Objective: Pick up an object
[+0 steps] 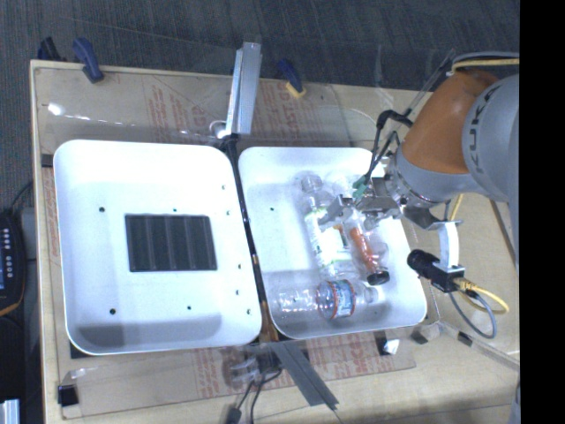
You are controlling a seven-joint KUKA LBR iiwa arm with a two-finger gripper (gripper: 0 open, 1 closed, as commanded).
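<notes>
White plastic, two shallow bins side by side on a plywood bench [291, 104].

Left bin [88, 184]: one item, a dark ribbed rectangular panel [170, 242] lying flat near the middle, well apart from every wall.

Right bin [265, 175]: the pickable stock, crowded toward the centre and near wall. A clear plastic bottle with a blue label [325, 300] lies on its side along the near wall. A white-labelled bottle [322, 237] lies lengthwise just beside an orange-red tube with a black cap [365, 250]. A small clear item [310, 185] sits toward the far wall; its kind is too blurred to tell.

Gripper [353, 212]: low over the right bin, reached in from the right, its metal parts directly above the orange-red tube and the white-labelled bottle. Nothing is visibly held; open or clenched, I cannot tell.

Judgement: the items touch or nearly touch, so a descent here risks catching two things or pushing one aside. The right bin's far-left corner offers open floor. The bottle against the near wall leaves little room on that side.
</notes>
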